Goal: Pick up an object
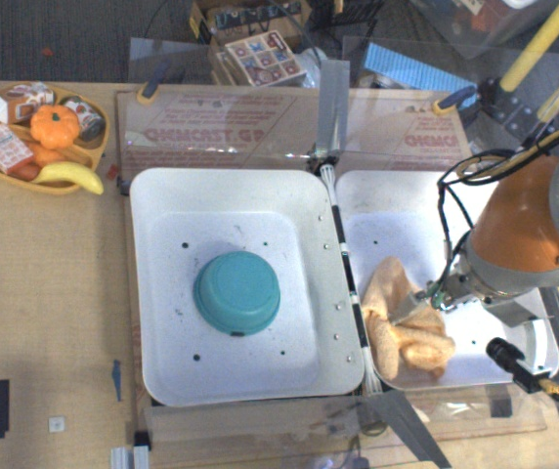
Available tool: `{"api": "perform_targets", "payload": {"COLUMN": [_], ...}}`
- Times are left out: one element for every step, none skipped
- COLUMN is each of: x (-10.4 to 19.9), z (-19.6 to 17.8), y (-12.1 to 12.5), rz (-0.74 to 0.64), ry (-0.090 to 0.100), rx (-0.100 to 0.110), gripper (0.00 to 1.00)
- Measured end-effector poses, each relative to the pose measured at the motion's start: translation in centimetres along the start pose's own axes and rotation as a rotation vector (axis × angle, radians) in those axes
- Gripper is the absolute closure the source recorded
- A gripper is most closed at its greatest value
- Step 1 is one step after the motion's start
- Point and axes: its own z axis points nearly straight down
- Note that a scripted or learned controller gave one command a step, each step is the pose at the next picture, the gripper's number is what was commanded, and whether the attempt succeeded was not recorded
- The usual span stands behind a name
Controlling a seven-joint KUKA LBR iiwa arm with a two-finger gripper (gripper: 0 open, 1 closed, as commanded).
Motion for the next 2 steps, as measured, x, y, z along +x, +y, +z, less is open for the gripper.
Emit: {"api": "perform_targets", "payload": {"x": [-0.1,4.5], "z": [-1.0,-9.4], "y": [0.1,3.7], "rz": [0.003,0.178], "ry": [0.000,0.002], "rx": [-0.004,0.009], "gripper": [1.00,1.00]}}
